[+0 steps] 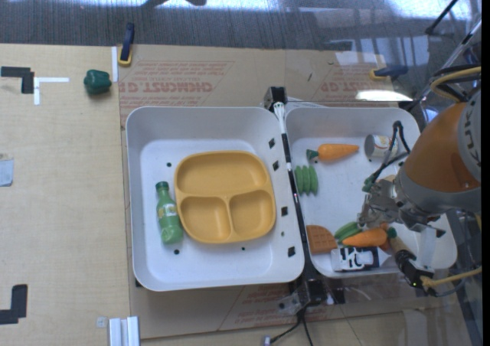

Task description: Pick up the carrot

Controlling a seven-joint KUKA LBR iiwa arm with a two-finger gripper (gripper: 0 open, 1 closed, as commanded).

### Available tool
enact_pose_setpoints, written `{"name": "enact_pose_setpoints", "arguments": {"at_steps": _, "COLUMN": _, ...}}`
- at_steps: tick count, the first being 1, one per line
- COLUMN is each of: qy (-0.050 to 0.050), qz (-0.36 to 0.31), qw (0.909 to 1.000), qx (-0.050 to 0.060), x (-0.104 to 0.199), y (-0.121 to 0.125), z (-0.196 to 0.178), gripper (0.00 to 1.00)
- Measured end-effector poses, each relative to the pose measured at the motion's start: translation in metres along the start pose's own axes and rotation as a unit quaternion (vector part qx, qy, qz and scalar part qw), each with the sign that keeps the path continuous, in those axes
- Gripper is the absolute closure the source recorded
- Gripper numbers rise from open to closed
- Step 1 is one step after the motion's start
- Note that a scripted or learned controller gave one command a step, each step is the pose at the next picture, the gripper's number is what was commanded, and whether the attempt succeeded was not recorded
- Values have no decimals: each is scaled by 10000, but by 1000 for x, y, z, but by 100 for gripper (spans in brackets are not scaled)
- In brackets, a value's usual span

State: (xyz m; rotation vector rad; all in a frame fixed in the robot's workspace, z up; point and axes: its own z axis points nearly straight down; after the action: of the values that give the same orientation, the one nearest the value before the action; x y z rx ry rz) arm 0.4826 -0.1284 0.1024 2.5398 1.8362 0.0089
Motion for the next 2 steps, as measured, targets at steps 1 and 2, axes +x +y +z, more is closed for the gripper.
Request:
{"name": "enact_pose_setpoints", "arguments": {"at_steps": 1, "qy": -8, "qz": 364, "qw": 9993, "qx": 54, "x": 69, "y": -26, "z": -89, "gripper": 100}}
{"name": "enact_pose_setpoints", "arguments": {"at_steps": 2, "qy": 3, "qz": -1583, "qw": 9874, "qx": 50, "x": -6, "y": 23, "z": 11, "gripper": 100}}
